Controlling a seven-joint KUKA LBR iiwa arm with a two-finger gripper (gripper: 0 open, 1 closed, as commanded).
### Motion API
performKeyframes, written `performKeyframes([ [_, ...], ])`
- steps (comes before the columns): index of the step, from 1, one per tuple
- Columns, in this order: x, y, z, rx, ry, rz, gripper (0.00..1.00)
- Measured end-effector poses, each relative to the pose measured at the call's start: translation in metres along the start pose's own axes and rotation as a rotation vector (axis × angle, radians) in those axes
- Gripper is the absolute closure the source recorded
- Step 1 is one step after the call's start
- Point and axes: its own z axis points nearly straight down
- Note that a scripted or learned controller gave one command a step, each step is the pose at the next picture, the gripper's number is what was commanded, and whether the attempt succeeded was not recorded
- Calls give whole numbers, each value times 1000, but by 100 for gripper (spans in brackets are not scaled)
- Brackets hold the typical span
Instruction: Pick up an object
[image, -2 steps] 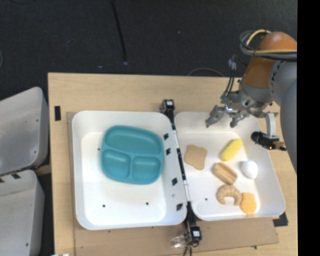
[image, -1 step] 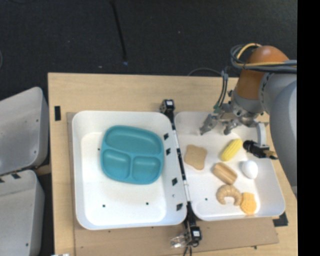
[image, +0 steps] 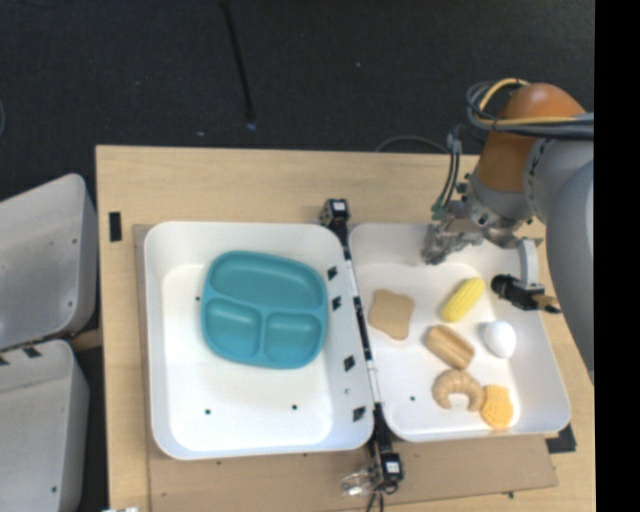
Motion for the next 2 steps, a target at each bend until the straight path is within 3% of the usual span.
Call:
performKeyframes([
  [2, 4, 3, -104, -2, 4, -1, 100],
])
